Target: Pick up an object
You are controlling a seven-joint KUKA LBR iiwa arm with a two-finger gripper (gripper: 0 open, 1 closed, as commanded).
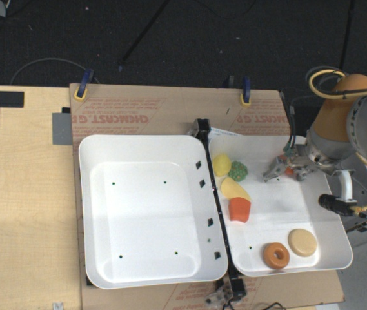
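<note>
Crowding right bin (338, 254): toy foods (238, 208)

Grey arm (357, 124) with an orange band, yellow cable loop, and small metallic gripper (280, 170).

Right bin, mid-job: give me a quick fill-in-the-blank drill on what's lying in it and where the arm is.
1. The brown ring-shaped donut lies beside a round beige ____ near the right bin's front edge.
2. The red block touches a ____ object just above it.
3. The green broccoli-like piece lies in the ____ bin.
4. The gripper reaches in from the ____ side of the view.

Missing words: cookie; yellow; right; right
</note>
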